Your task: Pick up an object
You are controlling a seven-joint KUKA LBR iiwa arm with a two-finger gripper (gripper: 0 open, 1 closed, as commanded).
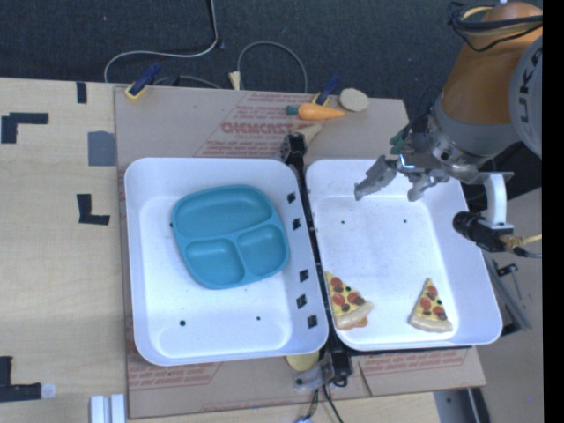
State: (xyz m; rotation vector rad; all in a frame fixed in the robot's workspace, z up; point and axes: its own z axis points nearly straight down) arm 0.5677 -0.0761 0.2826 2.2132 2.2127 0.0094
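gripper (392,183) hangs over the far edge of the right bin (379,245), fingers spread apart, nothing between them. arm reaches in from the right side of the surface.

candidate objects: two toy pizza slices in the right bin. one slice (345,300) lies at the bin's near-left corner, close against the divider wall. the other slice (431,307) lies near the near-right corner, just clear of the rim. both well apart from the gripper. left bin (150,236) carries a blue divided plate (231,235), lying flat.

handling judgement: slices look like moulded plastic or foam, so light, stiff, not fragile. flat and low, so little height for the fingers to bite; glossy topping may slip. best hold is probably across the narrow width near the crust, fingers straddling both long edges. right-hand slice has more free room around it; left one crowds the wall, one finger may hit it. plate is wide and shallow, poor fit for this gripper.
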